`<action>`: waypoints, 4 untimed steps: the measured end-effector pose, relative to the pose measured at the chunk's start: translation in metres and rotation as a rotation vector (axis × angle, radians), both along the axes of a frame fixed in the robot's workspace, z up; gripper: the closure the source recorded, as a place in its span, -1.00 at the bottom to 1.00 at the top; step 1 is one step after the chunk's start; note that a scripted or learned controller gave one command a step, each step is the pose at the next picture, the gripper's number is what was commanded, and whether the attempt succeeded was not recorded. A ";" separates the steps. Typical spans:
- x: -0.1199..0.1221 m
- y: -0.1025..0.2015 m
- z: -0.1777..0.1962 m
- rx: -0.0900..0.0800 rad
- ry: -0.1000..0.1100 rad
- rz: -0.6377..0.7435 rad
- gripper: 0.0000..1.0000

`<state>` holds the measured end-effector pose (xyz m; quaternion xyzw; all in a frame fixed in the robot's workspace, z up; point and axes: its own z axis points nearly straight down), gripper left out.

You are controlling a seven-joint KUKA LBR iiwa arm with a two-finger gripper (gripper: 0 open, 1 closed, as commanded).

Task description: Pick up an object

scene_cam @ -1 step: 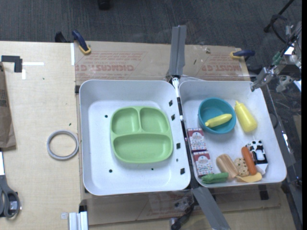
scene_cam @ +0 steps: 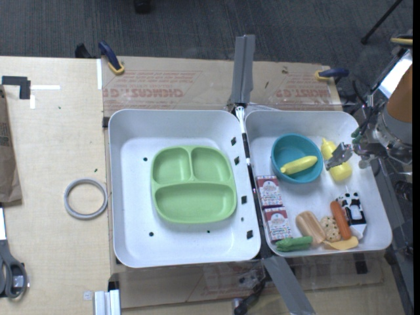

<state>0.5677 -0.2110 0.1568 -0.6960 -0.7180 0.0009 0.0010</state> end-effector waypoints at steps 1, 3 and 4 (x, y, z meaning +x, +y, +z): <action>0.009 0.003 -0.066 0.004 0.000 0.088 -1.00; 0.055 0.034 0.035 -0.001 0.000 0.089 1.00; 0.009 -0.004 0.100 -0.001 -0.001 0.165 1.00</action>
